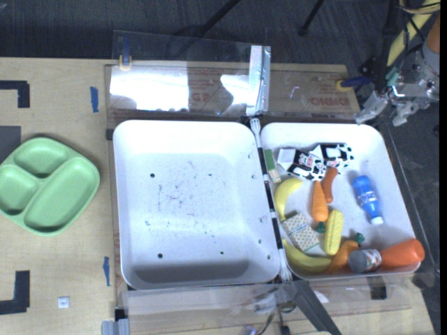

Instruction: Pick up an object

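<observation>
The right bin holds a heap of toy food. In it lie a blue bottle, a carrot, a corn cob, a yellow banana, a black-and-white patterned piece, a chequered cracker, a grey can and an orange piece. My gripper hangs above the bench just beyond the right bin's far right corner. It is open, with nothing between its fingers, and is well apart from every object.
The left bin sits beside the right one, sharing a middle wall. A green divided plate rests on the bench at far left. A clear plastic panel stands behind the left bin. Yellow cables hang near the arm.
</observation>
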Controlling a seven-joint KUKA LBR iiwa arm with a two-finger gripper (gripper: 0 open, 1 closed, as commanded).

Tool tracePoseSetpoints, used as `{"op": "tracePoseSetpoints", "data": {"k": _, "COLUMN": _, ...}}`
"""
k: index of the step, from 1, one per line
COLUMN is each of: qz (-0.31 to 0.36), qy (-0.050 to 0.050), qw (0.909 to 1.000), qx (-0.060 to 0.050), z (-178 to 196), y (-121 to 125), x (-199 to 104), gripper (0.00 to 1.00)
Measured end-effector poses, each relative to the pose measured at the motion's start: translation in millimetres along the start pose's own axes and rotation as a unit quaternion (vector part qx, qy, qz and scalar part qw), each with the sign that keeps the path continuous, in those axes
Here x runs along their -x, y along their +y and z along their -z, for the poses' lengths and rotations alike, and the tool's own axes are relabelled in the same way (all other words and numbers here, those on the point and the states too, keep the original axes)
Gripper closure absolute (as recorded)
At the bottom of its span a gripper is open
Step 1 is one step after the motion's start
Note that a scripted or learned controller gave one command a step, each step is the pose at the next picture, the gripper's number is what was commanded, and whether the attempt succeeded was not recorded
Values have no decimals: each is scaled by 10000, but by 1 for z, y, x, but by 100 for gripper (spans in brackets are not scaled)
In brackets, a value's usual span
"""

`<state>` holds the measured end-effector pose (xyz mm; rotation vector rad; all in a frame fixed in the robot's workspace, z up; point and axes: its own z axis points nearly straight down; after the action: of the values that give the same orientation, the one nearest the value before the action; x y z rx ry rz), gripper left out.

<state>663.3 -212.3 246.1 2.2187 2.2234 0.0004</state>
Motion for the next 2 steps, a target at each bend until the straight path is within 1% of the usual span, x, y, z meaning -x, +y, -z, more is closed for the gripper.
{"op": "tracePoseSetpoints", "data": {"k": 1, "qz": 210, "qy": -3, "qw": 9998, "qx": 7, "z": -132, "y": -44, "x": -4, "gripper": 0}}
{"op": "tracePoseSetpoints", "data": {"k": 2, "qz": -10, "qy": 32, "qw": 10000, "qx": 35, "z": -157, "y": -39, "x": -11, "gripper": 0}}
